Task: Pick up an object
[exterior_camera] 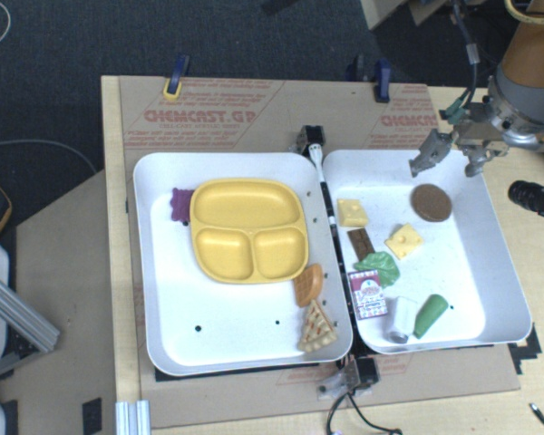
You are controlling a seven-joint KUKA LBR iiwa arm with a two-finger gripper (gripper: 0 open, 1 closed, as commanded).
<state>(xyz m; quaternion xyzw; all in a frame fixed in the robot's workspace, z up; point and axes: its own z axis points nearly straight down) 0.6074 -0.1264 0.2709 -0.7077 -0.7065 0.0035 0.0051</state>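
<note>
I hover my gripper (452, 157), fingers spread and holding nothing, above the right bin's (499, 243) far edge because the brown disc (432, 202) lies just below it.

Brown round disc (432, 202), lying flat in the right bin's (499, 243) upper part, near the far wall, apart from the other items.
</note>
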